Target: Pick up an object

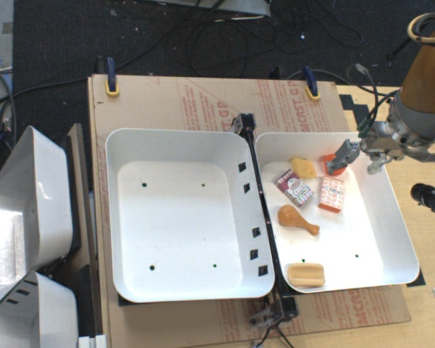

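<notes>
- The grey arm with its orange band reaches in from the right, and its two-finger gripper [338, 159] hangs over the far right part of the right-hand shallow white bin [391, 216].
- How the gripper stands I cannot tell from here; its tip is small and dark against something orange-red, and nothing can be made out clearly between its ends.
- I would judge this to be the approach step: the tool is above the objects, and no object is plainly lifted.
- Just beside the tip, toward the middle of the bin, lies a small yellow rounded block [303, 167].
- Below the tip sits a red-and-white printed packet [332, 194], near but apart from it.
- A purple-and-white printed carton [294, 187] lies tilted next to the packet, touching or nearly touching the yellow block.
- Farther toward the near edge are a tan toy drumstick [297, 219] and a pale tan bread-like roll [305, 274], the roll well apart from the gripper.
- The left-hand white bin [123, 194] lies across the black divider.
- The next move, as I see it, calls for settling straight down over one piece, likely the yellow block or the red packet, without nudging its neighbours.
</notes>
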{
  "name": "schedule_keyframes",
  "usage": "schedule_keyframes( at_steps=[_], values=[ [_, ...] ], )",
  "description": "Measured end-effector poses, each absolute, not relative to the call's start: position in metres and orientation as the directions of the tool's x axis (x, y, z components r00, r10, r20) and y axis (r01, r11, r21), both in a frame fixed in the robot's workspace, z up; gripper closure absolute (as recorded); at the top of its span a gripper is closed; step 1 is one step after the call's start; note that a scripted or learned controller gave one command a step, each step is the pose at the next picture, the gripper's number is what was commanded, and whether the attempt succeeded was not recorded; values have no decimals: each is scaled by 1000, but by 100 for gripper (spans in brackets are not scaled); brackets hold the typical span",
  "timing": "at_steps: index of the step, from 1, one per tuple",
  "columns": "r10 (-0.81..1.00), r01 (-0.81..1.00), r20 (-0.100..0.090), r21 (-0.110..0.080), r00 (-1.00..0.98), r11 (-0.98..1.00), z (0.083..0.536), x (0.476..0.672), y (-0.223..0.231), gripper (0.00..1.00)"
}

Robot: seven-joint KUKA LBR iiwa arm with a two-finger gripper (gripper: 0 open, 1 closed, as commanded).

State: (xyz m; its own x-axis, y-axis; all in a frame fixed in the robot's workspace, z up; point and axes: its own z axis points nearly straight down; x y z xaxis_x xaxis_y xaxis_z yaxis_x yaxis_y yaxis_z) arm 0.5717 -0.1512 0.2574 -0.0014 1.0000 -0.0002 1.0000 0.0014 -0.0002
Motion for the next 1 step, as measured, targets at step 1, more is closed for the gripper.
schedule_keyframes(
  at_steps=[1],
  values=[
    [1000,1000,3,-14,3,-3,121,552,-157,0]
  ],
)
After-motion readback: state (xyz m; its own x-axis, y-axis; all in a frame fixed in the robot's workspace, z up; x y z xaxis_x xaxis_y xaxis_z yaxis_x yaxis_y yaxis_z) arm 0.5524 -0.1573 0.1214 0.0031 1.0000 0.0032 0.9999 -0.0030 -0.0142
